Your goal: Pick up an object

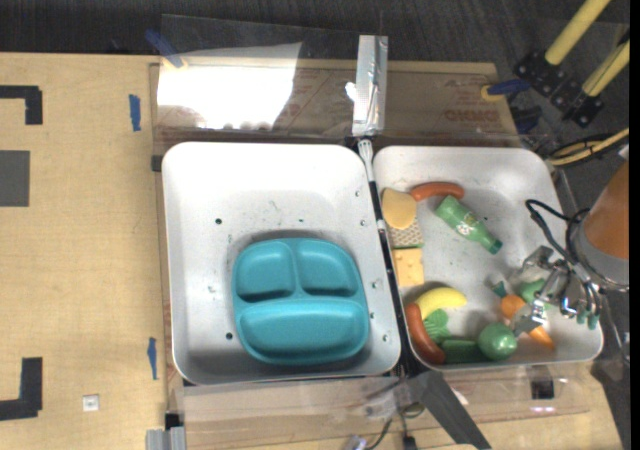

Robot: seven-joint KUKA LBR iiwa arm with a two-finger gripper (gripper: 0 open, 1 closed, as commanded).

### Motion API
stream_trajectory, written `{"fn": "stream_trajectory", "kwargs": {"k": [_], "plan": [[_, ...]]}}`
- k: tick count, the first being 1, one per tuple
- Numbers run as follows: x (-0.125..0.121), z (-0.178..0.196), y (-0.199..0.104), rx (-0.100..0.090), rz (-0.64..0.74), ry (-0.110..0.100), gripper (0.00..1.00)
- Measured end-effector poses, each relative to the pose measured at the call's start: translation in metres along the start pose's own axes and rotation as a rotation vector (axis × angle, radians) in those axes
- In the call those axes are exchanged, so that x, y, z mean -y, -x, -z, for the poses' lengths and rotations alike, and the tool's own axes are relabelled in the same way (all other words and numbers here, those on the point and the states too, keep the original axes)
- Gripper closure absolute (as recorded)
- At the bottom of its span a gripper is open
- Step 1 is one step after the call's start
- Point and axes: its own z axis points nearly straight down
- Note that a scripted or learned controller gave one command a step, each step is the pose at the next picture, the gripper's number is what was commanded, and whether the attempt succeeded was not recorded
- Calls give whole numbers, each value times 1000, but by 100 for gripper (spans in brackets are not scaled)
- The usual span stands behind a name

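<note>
Nearest us, the gripper [545,300] is down in the right bin [520,170], near-right corner, over an orange piece [512,305]; how wide it stands, I cannot tell. Just left lies a green round toy [497,341], likely light, hard plastic (slippery, so pinch its middle). Farther left, the teal divided plate [298,300].

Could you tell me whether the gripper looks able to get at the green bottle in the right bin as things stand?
Probably yes. The green bottle lies on bare bin floor in the right bin, with nothing on top of it and open space on its right side, towards the gripper low at the bin's right end.
</note>
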Motion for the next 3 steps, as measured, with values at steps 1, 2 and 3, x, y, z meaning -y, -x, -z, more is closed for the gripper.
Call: {"fn": "stream_trajectory", "kwargs": {"k": [1,2,3], "plan": [[3,0,2,3,209,-1,0],[1,-1,28,-1,319,1,0],[-11,-1,58,0,403,1,0]]}}
